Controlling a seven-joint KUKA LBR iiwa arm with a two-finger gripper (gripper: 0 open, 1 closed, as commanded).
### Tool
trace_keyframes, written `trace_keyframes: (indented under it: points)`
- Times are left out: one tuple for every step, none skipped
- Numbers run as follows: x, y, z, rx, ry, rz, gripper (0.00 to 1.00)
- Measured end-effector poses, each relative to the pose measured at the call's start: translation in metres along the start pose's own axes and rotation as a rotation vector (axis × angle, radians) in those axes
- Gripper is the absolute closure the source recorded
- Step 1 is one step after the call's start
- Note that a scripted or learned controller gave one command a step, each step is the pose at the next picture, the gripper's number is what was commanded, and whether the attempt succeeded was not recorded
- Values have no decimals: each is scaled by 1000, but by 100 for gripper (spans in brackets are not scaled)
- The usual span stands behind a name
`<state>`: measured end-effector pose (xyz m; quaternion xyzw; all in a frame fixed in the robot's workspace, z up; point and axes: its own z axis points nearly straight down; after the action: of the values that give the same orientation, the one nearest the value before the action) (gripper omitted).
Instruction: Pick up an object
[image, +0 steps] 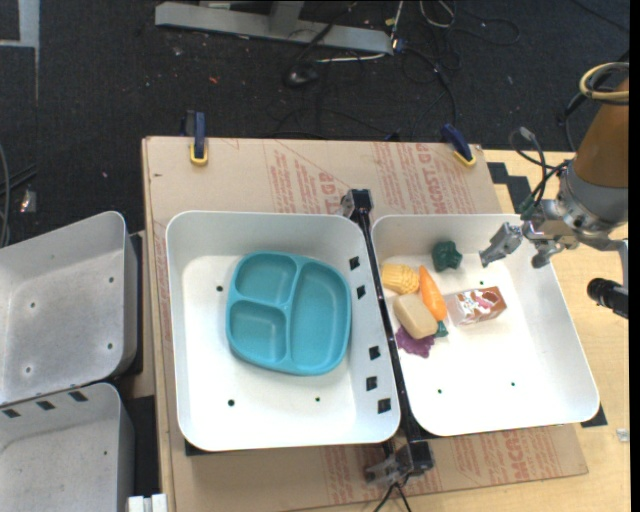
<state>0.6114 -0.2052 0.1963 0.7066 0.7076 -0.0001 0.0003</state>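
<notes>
In the right bin (545, 390) lies a cluster of toy food: a yellow corn piece (399, 277), an orange carrot (431, 291), a tan bread piece (415, 317), a purple item (415, 344) under it, a dark green broccoli (447, 255) and a small red and white packet (479, 305). My gripper (521, 246) hangs over the bin's far right part, above and right of the packet. Its fingers are spread and nothing is between them.
The left bin (200, 400) holds a teal divided plate (290, 312). Both bins rest on a cardboard sheet (300, 170) held by yellow and blue clamps (199, 139). Other white bins (60, 300) stand at the far left. Cables lie on the dark floor behind.
</notes>
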Motion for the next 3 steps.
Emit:
trace_keyframes:
  points:
    - [1, -6, 63, 6, 2, 2, 0]
    - [1, -6, 106, 3, 0, 2, 0]
    - [1, -5, 93, -2, -1, 0, 100]
